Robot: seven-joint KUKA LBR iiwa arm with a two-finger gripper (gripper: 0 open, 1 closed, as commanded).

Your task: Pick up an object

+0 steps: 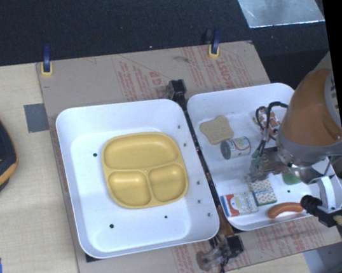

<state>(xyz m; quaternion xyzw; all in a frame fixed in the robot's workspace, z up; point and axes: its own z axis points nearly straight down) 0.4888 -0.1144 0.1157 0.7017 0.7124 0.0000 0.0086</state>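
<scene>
The right-hand shallow white bin point(217, 101) holds several small objects. A tan, roughly square sponge-like piece point(216, 129) lies flat near the bin's upper left. Just below it, a small silver can with a red-and-white label point(235, 148) lies on its side. Near the bin's lower left rests a flat red, white and blue packet point(238, 203), and touching its right side lies a small checkered pad point(263, 192). An orange sausage-shaped object point(283, 210) lies along the lower edge.
</scene>
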